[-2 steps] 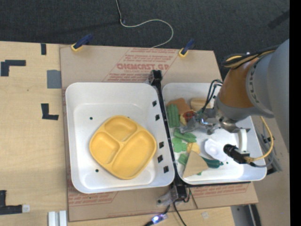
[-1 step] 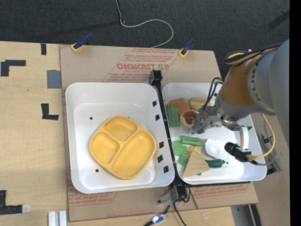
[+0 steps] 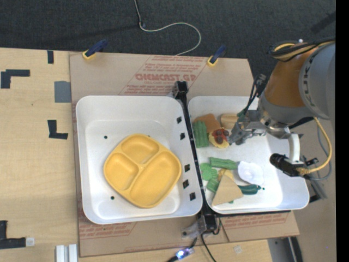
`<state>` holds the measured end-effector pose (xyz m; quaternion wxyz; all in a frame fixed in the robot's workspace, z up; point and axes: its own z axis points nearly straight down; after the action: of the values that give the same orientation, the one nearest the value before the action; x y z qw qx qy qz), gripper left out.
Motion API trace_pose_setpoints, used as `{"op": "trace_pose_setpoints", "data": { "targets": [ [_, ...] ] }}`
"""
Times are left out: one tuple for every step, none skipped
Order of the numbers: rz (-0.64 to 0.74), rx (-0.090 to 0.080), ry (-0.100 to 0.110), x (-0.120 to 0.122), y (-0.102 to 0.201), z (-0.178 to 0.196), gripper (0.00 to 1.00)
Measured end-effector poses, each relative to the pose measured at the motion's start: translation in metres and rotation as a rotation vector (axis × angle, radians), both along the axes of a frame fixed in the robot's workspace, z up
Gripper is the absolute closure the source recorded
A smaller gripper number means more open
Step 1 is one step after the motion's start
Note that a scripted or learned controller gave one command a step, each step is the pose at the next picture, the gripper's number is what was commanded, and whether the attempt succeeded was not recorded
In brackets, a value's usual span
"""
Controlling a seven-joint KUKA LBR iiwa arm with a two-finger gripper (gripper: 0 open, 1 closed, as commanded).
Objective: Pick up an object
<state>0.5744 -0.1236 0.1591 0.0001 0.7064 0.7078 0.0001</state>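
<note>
The right bin (image 3: 283,198) holds a cluster of toy food. A brown piece (image 3: 206,120), a green ridged piece (image 3: 200,134) and a red and yellow item (image 3: 220,137) lie at its upper left. Lower down lie green pieces (image 3: 222,162), a white object (image 3: 249,172) and a tan wedge (image 3: 227,189). My gripper (image 3: 238,133) reaches in from the right and sits low in the bin just right of the red and yellow item, close beside it. A small tan block (image 3: 229,117) lies just above the gripper.
The left bin (image 3: 90,119) holds a yellow divided plate (image 3: 143,170). A black divider (image 3: 188,141) runs between the bins. The arm's orange and grey body (image 3: 297,89) hangs over the right bin's far right corner, with cables (image 3: 297,165) at the right rim.
</note>
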Motion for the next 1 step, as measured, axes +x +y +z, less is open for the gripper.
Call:
{"op": "trace_pose_setpoints", "data": {
  "targets": [
    [0.000,0.000,0.001,0.0014,0.0049,0.0410,1.00]
  ]
}}
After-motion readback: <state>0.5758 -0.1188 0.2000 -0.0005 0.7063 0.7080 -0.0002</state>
